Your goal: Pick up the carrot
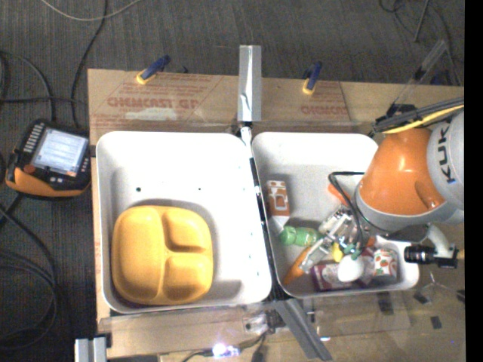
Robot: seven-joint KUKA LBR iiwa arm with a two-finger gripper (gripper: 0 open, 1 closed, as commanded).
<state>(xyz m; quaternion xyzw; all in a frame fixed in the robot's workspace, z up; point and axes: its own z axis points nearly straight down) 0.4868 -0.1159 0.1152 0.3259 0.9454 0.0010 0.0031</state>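
Two shallow white bins are sitting side by side on the bench (pixel 106 81), seen from above. The left bin (pixel 128 153) is holding a yellow divided tray (pixel 162 253). The right bin (pixel 302 153) is holding a crowded pile near its front edge. A grey arm with an orange band (pixel 400 181) is reaching in from the right, and its end effector (pixel 339 232) is hanging low over that pile. Whether it is open, closed or gripping anything cannot be told, because the wrist is covering it.

The carrot (pixel 300 262) is lying at a slant at the front of the right bin, close to the bin's left wall, its upper end tucked beneath the end effector. A green object (pixel 298 237) is lying just beside it, and a dark red packet (pixel 332 276) is touching it on the right.

Judging from this crowding, the grab could easily be closing on a neighbour instead, or the slim, smooth carrot could be slipping free.
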